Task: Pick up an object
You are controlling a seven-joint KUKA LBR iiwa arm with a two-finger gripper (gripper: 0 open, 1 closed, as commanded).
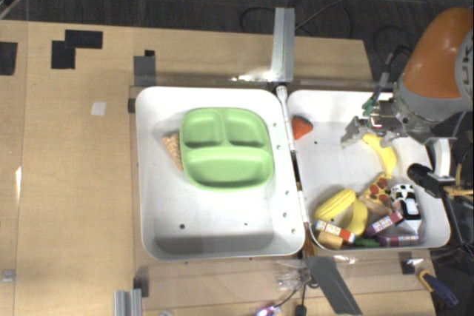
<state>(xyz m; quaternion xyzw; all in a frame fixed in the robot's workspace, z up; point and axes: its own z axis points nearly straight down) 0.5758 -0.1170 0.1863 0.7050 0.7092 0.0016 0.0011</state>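
Note:
My gripper [366,135] hangs over the back right part of the right bin [326,166], with the orange-banded wrist [437,66] behind it. It looks open, and nothing sits between the fingers. A yellow banana [385,156] lies on the bin floor right under and just in front of the gripper, its upper end by the fingertips. A small red-orange piece [301,128] rests near the bin's left wall. A pile at the front right holds a yellow corn cob [335,203], a black and white toy [404,196] and several small bottles [392,237].
The left bin [159,233] holds a green divided plate [224,146] with a tan waffle-like piece [172,150] at its left edge. A metal post [284,44] rises behind the wall between the bins. Bare bin floor lies between the red piece and the banana.

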